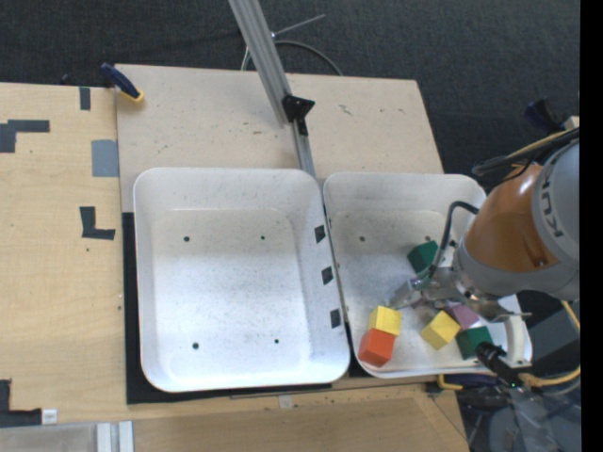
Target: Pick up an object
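Two shallow white bins sit side by side on the counter [236, 111]: the left bin [151, 252] fills the middle of the frame and the right bin [377, 191] lies toward the right edge. All the loose blocks are in the right bin, gathered in its lower right part. Counted, there are two yellow blocks, one [384, 320] at the lower middle of that bin and another [439, 330] just right of it; one orange-red block [376, 347] touching the underside of the first yellow one, near the bin's lower rim; two green blocks, one [423, 254] higher up and one [473, 340] at the lower right; and one pale purple block [467, 316] wedged between the second yellow block and the lower green one. The arm [513, 234], grey with an orange band, enters from the right of the frame and covers much of the bin's right side. The jaws [424, 288] are low over the bin, between the upper green block and the yellow pair, but they blur into a grey metal tangle, so I cannot tell how wide they stand or whether anything is between them. The upper green block is partly hidden by the wrist, and the purple block shows only a small face.
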You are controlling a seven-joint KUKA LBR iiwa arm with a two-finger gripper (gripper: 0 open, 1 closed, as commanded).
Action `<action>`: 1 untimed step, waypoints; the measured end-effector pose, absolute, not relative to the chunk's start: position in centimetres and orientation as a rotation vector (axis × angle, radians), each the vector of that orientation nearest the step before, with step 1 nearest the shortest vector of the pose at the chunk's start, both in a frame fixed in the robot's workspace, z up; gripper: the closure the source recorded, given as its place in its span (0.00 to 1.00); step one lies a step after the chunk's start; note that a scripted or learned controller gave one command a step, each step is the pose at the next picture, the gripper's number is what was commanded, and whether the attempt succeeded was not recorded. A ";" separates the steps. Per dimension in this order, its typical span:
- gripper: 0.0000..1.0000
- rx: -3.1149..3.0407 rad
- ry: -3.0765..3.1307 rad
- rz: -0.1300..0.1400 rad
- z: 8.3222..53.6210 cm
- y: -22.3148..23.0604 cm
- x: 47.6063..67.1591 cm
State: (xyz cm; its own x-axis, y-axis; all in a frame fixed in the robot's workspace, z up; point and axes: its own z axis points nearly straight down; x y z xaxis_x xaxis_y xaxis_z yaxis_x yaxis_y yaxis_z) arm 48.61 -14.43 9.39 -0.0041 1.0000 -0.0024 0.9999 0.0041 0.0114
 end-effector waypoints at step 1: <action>0.00 2.212 2.220 0.006 29.3 -13.9 53.7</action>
State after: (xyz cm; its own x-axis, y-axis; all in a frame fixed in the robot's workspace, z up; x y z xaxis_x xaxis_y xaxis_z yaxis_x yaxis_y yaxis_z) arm 53.74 -13.94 29.30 -0.0032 1.0000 -0.0026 1.0000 0.0032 0.0082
